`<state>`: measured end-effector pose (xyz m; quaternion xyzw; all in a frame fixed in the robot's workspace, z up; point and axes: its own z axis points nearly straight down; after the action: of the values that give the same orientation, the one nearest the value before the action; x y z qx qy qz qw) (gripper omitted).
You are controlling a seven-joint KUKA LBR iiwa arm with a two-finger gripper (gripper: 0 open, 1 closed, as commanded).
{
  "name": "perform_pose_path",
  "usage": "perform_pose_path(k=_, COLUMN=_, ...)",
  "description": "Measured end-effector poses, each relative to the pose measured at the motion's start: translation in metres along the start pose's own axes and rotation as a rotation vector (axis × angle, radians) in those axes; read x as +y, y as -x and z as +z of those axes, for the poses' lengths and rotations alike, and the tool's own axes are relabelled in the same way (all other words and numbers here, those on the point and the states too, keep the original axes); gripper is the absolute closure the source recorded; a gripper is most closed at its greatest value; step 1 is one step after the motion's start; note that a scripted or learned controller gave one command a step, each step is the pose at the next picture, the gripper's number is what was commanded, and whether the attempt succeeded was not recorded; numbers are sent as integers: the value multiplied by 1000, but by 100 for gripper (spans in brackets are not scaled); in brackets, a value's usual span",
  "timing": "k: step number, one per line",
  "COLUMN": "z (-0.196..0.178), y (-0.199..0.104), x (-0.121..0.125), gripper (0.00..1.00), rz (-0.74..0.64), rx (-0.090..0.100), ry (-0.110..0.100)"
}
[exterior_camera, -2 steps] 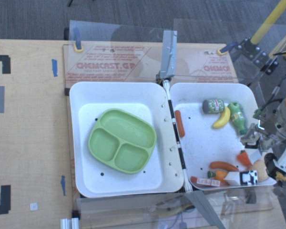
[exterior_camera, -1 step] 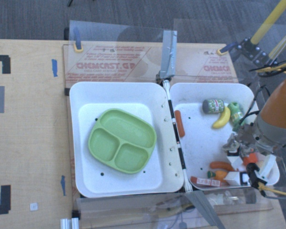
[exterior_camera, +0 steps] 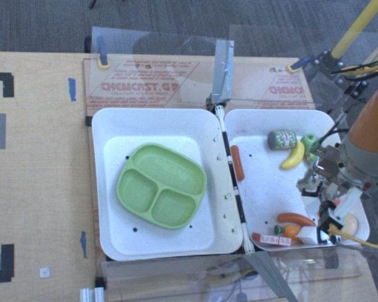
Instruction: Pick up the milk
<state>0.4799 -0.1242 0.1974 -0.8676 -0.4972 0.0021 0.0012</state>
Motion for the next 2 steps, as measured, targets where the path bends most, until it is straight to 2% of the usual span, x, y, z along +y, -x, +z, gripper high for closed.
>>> perform_pose_path(k=1, z=11, y=36, x=21, gripper=100, rz=-47, rx=0, ry=-1)
perform_pose_path(k=2, z=14, y=72, x=42, gripper=100, rz=-217, rx=0, ry=3)
